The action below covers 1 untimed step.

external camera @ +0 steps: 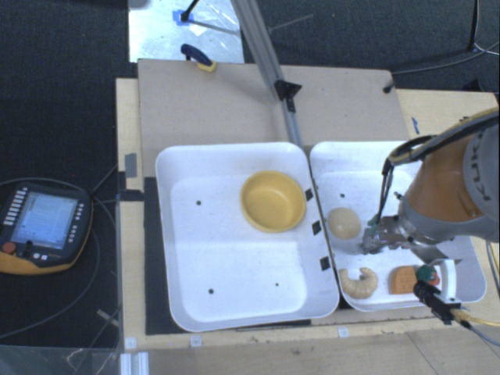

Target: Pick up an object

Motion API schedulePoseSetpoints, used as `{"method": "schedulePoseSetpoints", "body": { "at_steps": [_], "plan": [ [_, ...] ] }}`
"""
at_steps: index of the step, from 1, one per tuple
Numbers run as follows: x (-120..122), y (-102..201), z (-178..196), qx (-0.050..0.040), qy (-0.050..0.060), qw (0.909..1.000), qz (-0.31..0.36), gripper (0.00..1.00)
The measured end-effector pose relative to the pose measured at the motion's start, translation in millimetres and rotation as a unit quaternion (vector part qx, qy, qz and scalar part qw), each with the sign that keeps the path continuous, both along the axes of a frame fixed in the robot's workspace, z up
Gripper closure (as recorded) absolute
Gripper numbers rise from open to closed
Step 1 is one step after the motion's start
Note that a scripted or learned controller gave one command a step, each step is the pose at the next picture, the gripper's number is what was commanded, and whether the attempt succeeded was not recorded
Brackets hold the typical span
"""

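Observation:
A yellow bowl sits in the left bin, near its upper right. The right bin holds a pale round ball, a cream curled croissant-like piece and an orange block near its front wall. My gripper hangs low over the right bin, just right of the pale ball and above the curled piece. Nothing shows between its fingers. The arm's grey and orange body covers the right part of that bin.
A slanted metal pole crosses the cardboard backboard behind the bins. A teach pendant lies on the floor at the left. A small green and red item shows by the arm's lower edge.

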<state>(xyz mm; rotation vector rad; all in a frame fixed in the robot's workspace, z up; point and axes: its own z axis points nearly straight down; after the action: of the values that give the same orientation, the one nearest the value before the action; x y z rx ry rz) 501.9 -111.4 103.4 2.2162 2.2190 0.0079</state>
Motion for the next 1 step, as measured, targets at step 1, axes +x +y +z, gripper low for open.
{"method": "schedulePoseSetpoints", "body": {
  "at_steps": [1],
  "plan": [
    [10.2, 3.5, 55.5, -0.0001, 0.001, 1.0, 0.0, 1.0]
  ]
}}
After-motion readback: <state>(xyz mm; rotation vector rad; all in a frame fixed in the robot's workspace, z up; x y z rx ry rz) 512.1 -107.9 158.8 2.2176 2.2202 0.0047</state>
